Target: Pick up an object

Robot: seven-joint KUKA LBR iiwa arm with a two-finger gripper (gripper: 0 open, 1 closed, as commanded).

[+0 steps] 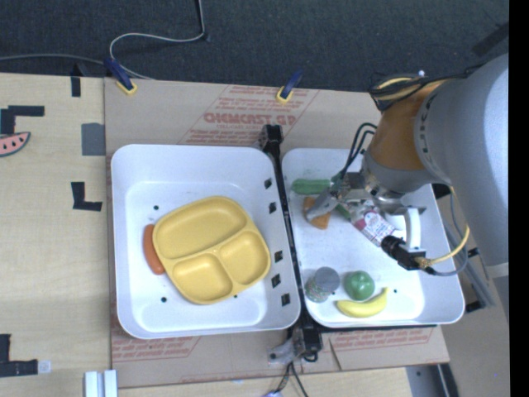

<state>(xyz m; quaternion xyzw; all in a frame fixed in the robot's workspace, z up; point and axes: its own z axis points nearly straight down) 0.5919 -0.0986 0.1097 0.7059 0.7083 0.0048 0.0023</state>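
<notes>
White bins sit side by side on a cardboard-covered surface (165, 114). Left bin (132, 172) holds a yellow divided tray (211, 248), tilted a little, with an orange item (152, 249) poking out from under its left edge; too little of it shows to name.

Right bin (438, 300) holds the smaller things. Along the near edge: a yellow banana (362, 306), a green apple (359, 284) touching it just above, and a grey round lid or can (322, 284) just left of the apple. In the upper left part: a green object (310, 186) lying flat and an orange piece (319, 218) just below it. A white packet with red print (374, 227) lies near the middle of the bin.

Grey arm (463, 139) with orange band (397, 135) reaches in from the right, wrist low over the right bin. Jaws (336, 200) are down among the green object, the orange piece and the packet. Wrist and cables cover them; cannot tell whether they are apart or together, or whether anything sits between them.

Blue-and-yellow clips (122, 78) pin the cardboard at the far edge, and a cable (165, 38) trails over the dark floor beyond.
</notes>
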